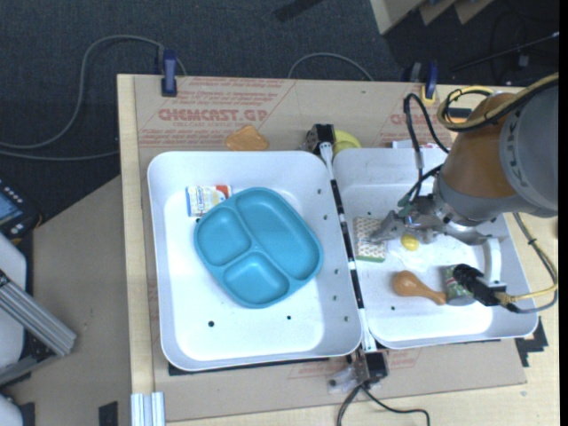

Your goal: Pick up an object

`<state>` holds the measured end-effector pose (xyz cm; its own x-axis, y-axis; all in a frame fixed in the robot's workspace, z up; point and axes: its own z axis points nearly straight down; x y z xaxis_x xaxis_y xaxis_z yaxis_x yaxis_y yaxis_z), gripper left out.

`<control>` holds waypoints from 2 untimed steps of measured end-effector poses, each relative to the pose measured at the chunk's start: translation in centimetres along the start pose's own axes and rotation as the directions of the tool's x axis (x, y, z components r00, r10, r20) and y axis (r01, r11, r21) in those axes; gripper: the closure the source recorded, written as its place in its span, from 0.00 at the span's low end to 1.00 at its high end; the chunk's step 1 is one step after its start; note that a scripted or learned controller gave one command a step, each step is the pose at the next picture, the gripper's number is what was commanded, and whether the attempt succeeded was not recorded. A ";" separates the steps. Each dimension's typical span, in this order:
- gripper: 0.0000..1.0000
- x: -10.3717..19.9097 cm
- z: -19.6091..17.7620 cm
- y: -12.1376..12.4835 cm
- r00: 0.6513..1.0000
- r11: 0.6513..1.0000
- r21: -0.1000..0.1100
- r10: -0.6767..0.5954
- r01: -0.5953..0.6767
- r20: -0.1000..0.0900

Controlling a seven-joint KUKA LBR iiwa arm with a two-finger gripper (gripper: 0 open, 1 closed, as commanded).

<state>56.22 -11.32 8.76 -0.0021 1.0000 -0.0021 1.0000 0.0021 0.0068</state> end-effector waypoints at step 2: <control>0.00 0.0 -1.1 0.0 1.000 1.000 -0.004 0.003 -0.003 0.000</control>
<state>56.19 -11.31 9.83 0.0006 1.0000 -0.0022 0.9999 -0.0006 0.0110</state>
